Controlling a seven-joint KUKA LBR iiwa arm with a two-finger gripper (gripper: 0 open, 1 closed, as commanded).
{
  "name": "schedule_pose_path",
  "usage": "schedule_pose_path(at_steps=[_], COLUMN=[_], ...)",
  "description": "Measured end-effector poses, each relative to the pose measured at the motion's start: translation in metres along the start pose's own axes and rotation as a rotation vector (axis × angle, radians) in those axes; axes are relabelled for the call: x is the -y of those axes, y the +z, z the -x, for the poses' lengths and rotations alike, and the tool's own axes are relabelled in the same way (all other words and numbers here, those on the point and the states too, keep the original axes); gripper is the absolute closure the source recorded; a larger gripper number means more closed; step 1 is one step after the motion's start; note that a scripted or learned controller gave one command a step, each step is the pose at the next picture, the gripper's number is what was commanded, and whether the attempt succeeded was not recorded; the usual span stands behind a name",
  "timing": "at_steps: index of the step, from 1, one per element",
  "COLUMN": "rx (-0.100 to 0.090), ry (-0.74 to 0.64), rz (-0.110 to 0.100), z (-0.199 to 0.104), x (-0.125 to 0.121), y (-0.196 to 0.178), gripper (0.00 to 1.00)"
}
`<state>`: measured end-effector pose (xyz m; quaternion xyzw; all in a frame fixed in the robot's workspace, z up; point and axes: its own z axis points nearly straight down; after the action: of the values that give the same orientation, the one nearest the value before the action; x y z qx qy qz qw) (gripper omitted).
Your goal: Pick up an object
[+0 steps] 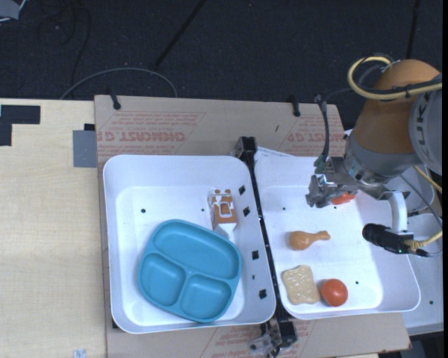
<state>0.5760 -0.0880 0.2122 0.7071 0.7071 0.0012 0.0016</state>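
**Tool low over a red item at the back of the right bin**

Here the likeliest target is a small red-orange object (344, 197) lying near the back wall of the right bin (403, 304), largely hidden by the tool (322, 194), which sits low and just to its left, touching or nearly so. Whether the tool is spread or closed cannot be told from this slanted view, and nothing shows plainly between its tips, so a grip cannot be claimed. By my reading the reach and descent are done; the closing, if not yet made, and the lift are left.

Nearer the front of the same bin lie a toy chicken drumstick (308, 239) in the middle, a slice of toy bread (299, 285) and, just beside that, a red toy tomato (334, 292), all untouched and well apart from the tool.

Across the black divider, the left bin (123, 200) holds a blue sectioned plate (188, 270) and a small orange-and-white toy (223, 209) at its upper right edge. Both bins rest on cardboard on the counter (37, 237).
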Motion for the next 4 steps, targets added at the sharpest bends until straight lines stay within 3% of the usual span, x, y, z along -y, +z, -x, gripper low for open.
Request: schedule_pose_path(at_steps=[1,2,4], rx=[-0.001,-0.003,-0.002], ry=[0.001,-0.004,-0.004], rz=[-0.006,-0.007,-0.010], z=[0.000,-0.046,-0.142], x=[0.000,0.009,0.037], y=[0.003,-0.010,-0.001], gripper=[1.00,1.00,1.00])
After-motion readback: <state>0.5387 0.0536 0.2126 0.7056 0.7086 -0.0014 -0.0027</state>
